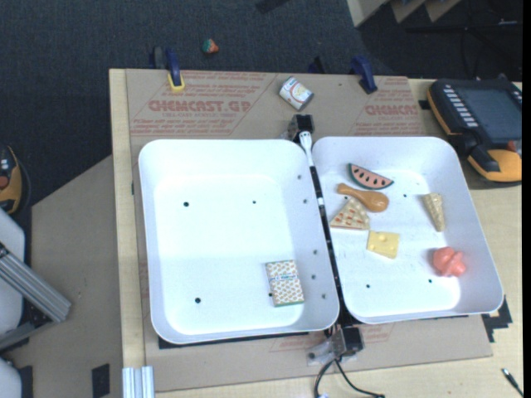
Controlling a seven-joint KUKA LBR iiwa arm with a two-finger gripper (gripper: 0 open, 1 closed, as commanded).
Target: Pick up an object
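You can read "CHEMCAST" printed in red across the worktop (207, 104) behind both bins. A small patterned box (284, 283) lies in the left bin (166, 172); toy foods including a watermelon slice (370, 176) lie in the right bin (465, 222).

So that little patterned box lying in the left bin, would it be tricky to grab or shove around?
The patterned box lies flat on a broad face, so it probably slides rather than rolls or tips when pushed. It looks like a small carton, likely light and fairly stiff. It sits close to the left bin's right wall, which may crowd a grasp.
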